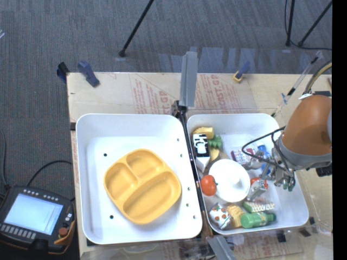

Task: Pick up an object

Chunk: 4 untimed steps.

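The right bin [233,116] holds a heap of small things. A white round bowl [229,179] lies in its middle, with a red tomato [208,185] at its left edge. Along the front wall lie a green bottle [259,219], a yellow piece [236,214] and a patterned white carton [219,214]. A black-and-white box [201,145], a yellow block [204,131] and a green toy [217,142] sit at the back left. My gripper [264,184] hangs low in the bin, just right of the white bowl, under the orange band [308,128]. Cables blur its tip.
The left bin [130,118] holds a yellow divided plate [142,184]. A grey upright post [188,85] stands behind the seam between the bins. A teach pendant [35,215] lies on the floor at the lower left. Tripod legs stand beyond the bench.
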{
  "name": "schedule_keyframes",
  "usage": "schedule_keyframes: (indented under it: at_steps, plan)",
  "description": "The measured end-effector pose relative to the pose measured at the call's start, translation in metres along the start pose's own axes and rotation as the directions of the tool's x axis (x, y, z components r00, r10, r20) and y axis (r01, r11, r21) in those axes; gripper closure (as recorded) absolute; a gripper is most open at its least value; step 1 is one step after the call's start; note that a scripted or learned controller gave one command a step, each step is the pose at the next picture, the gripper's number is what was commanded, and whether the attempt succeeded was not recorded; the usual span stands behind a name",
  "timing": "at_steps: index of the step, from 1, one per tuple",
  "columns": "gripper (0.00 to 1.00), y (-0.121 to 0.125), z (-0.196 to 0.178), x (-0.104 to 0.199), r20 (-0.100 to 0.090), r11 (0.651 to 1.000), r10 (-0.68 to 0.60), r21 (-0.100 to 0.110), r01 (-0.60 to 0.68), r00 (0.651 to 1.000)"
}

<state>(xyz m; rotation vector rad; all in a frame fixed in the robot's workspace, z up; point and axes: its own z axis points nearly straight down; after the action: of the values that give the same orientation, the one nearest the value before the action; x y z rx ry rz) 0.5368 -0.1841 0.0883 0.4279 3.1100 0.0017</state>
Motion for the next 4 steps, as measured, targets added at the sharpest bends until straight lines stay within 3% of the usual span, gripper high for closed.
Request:
schedule_keyframes:
  at_steps: [1,2,3,4]
  plan:
    - [0.0,-0.02,0.0,-0.023,-0.001,0.999,-0.045,0.001,0.045,0.999]
    - [0.0,0.01,0.002,0.008,-0.005,0.991,0.135,0.001,-0.135,0.991]
    - [0.0,-0.036,0.001,0.024,-0.003,0.962,0.272,0.001,-0.272,0.962]
    - [0.0,0.014,0.001,-0.02,-0.003,0.967,0.256,0.001,-0.256,0.967]
